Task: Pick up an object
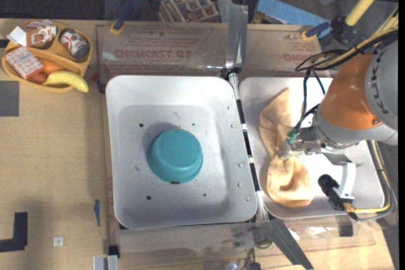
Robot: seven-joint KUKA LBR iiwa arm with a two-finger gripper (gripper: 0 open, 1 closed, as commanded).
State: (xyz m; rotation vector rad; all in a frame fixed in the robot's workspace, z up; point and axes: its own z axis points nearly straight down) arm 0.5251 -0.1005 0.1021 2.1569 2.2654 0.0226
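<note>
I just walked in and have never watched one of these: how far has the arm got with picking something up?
Done: the arm has reached into the right bin, its gripper down at the tan cloth. In hand: it seems to be trying for the cloth, but I cannot see whether it has a grip. Left: lifting something clear; the cloth lies in the bin, and the teal bowl sits untouched in the left bin.

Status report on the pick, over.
Claw down in right bin, over tan cloth; finger state unclear. No lift visible. Teal bowl upside down in left bin, untouched.
</note>
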